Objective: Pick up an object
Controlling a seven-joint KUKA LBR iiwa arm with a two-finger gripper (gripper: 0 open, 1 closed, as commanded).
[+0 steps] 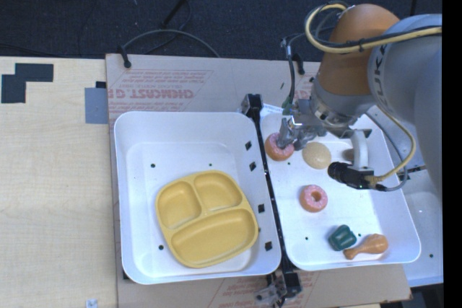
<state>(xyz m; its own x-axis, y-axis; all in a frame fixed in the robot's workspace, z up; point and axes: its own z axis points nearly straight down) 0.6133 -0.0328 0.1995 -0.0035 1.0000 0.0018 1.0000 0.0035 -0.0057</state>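
Donut, the tan-pink one (279,148), sits at the far-left corner of the right bin (404,256), hard by the divider; near to far now: green block (341,236) and orange drumstick (368,247) at the near edge, pink frosted donut (313,198) mid-bin, cream ball (316,155) beyond it; the gripper (289,133) hangs right over the tan donut's far-right rim, seemingly touching; whether its fingers are apart or together, I cannot tell; likely move is straight down.
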